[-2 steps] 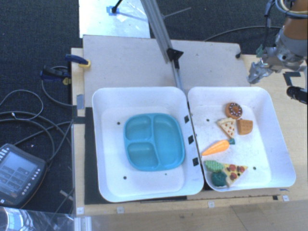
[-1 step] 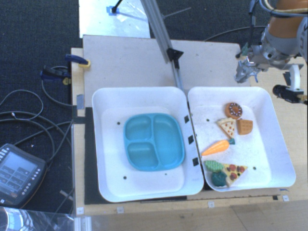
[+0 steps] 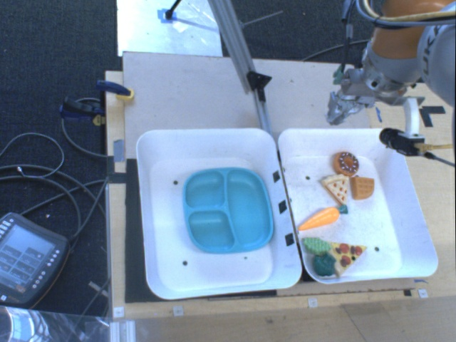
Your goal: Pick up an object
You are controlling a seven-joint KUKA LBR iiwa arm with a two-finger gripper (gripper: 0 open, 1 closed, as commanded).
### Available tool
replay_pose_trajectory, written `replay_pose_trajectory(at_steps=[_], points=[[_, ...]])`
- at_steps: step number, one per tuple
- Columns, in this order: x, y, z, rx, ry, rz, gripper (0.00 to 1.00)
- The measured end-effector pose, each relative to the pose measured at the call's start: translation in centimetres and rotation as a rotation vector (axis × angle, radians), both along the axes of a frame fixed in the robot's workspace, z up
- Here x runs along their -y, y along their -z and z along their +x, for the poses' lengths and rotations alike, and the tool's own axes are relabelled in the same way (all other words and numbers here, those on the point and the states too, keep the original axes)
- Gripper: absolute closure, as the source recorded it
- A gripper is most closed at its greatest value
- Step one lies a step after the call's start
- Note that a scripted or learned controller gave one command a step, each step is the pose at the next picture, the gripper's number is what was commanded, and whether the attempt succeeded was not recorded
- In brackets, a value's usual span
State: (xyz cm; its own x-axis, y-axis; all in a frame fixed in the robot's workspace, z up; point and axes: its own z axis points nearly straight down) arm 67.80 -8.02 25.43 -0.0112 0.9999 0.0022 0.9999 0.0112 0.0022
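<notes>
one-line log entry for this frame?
stage: pre-grasp | gripper: above right bin's far edge, holding nothing seen | right bin: donut, carrot, pizza slice | left bin: blue tray

**Arm hangs above the right bin's far edge**

The grey arm's two-finger gripper (image 3: 342, 112) hangs over the bench just beyond the far rim of the right shallow white bin (image 3: 413, 212). That bin holds a round brown toy doughnut (image 3: 347, 163), a tan triangular wedge (image 3: 335, 188), an orange waffle square (image 3: 362, 187), an orange toy carrot (image 3: 320, 218), a pizza slice (image 3: 347, 254) and a green vegetable piece (image 3: 317, 246). The left shallow white bin (image 3: 164, 262) bears a blue sectioned plastic tray (image 3: 228, 209).
</notes>
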Motion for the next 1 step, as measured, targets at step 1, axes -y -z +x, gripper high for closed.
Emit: replay_pose_trajectory(at_steps=[1], points=[[-5.99,-0.12,-0.53,-0.001,-0.001,0.0,1.0]])
